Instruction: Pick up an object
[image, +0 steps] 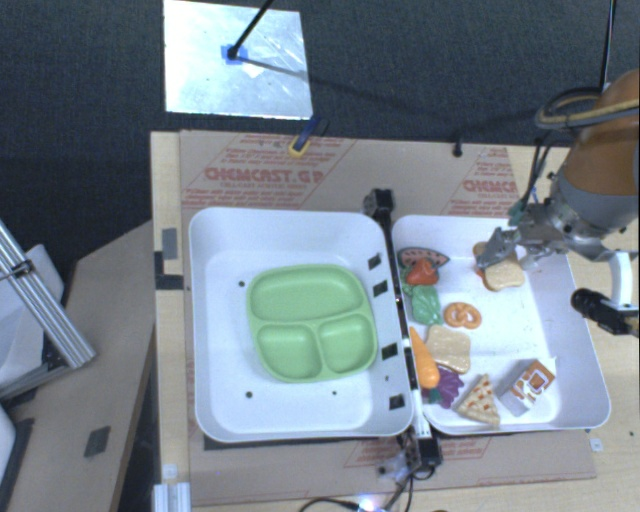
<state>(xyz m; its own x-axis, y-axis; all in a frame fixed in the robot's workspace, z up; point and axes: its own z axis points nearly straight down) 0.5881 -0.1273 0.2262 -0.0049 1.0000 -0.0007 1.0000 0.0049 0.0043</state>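
The gripper (497, 252) sits low at the upper right of the frame, right over the toast slice (503, 275) (can't tell its state), probably lining up a grab.

A light green plastic divided tray (307, 322) with three compartments lies flat in the middle of the left shallow white bin (215, 300). A row of black clips (385, 290) runs along that bin's right wall, just right of the tray. Beneath the bin, a brown cardboard sheet with red lettering (260, 172) covers the surface and shows beyond the tray's far side. Farther beyond it, a shiny silver square sheet (237, 60) lies on dark carpet. Well left of the tray stands a pale aluminium frame rail (40, 300).
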